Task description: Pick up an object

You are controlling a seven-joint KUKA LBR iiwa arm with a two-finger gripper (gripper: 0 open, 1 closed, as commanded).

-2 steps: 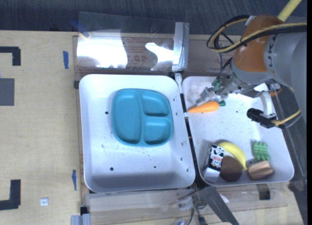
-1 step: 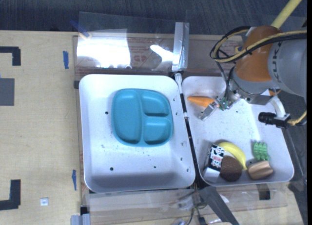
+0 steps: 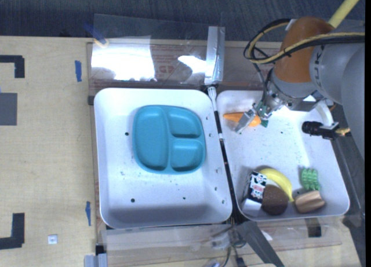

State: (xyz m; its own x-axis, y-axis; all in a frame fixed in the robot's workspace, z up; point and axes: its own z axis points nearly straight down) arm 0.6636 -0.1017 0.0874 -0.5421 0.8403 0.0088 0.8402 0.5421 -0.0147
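Observation:
My gripper [image 3: 258, 116] is low over the far left corner of the right bin [image 3: 324, 156], reaching in from the right. Its tip is right at an orange carrot-like piece [image 3: 235, 119] lying on the bin floor near the divider. The tip overlaps the right end of that piece, and I cannot see whether it touches or grips it. Along the bin's near edge lie a yellow banana [image 3: 277, 179], a black-and-white carton [image 3: 255, 187], a brown round object [image 3: 274, 201], a green block [image 3: 309, 177] and a tan bread-like piece [image 3: 309, 201].
The left bin [image 3: 110, 173] holds a blue divided plate [image 3: 169, 138] at its centre. A clear plastic panel [image 3: 151, 57] and a metal bracket [image 3: 214, 54] stand behind the bins. Black and yellow cables [image 3: 261, 43] loop above the wrist.

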